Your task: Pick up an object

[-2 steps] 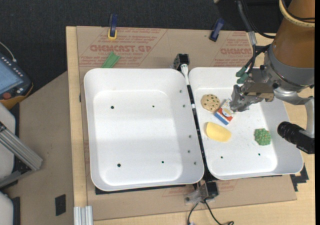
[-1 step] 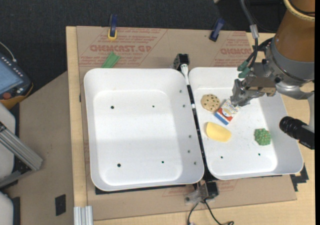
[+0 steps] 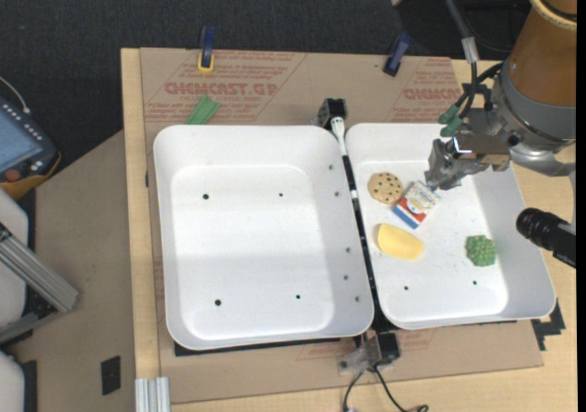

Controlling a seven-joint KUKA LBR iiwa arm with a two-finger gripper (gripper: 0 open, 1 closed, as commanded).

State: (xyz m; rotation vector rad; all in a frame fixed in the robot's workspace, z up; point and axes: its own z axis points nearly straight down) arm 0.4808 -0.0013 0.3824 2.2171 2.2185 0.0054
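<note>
1. Fingers (image 3: 443, 174) on your gripper (image 3: 446, 172) point down into the right bin (image 3: 513, 296); you cannot tell whether they are spread or closed.
2. Your small red, white and blue packet (image 3: 417, 203) lies tilted just below and left of the fingertips, near them, contact unclear.
3. You see a cookie (image 3: 385, 186) left of the packet, a yellow piece (image 3: 400, 242) below it, and a green lump (image 3: 481, 251) well apart to the right.

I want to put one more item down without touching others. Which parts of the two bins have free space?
The left bin shows bare floor across its whole width. In the right bin, free floor lies along the near edge, below the yellow piece and green piece. It is crowded around the cookie, the small carton and the gripper.
</note>
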